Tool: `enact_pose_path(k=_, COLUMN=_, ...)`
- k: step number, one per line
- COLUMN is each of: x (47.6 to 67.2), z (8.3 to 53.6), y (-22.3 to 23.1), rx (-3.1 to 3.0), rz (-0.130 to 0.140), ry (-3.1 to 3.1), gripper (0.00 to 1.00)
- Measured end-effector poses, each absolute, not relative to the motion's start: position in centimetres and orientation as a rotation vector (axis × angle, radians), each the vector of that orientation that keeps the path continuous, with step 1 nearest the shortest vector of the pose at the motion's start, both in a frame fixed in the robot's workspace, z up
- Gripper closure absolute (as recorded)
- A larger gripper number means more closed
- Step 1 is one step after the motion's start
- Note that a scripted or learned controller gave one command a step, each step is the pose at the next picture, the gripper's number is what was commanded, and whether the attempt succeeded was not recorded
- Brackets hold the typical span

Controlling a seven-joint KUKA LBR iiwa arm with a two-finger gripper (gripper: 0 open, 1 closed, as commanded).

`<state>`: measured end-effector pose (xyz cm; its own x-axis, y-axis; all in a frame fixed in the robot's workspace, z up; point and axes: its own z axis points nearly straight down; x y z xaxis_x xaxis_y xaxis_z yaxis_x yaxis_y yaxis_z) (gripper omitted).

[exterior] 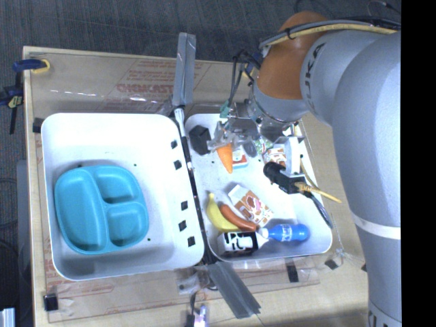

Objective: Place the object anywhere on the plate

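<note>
My big grey arm (340,80) reaches into the right bin (320,240). The blue plate (101,208) in the left bin (61,131) has nothing on it. My gripper (228,142) grasps the little orange carrot (225,159), so carrying it over is left.

The arm (368,114) is a thick, smooth grey cylinder with dark lettering on its side, and an orange band (286,60) rings it just above the tool (235,138). Thin dark and yellowish cables (327,24) loop over the orange band. The tool itself is a small cluster of metal and black parts.
</note>
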<state>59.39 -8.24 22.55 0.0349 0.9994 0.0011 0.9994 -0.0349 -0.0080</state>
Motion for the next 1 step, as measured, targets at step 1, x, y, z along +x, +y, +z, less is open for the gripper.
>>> enact_pose_path(k=1, x=56.87, z=19.07, y=-1.52, rx=-2.094, rz=0.005, ry=-2.337, gripper=1.00)
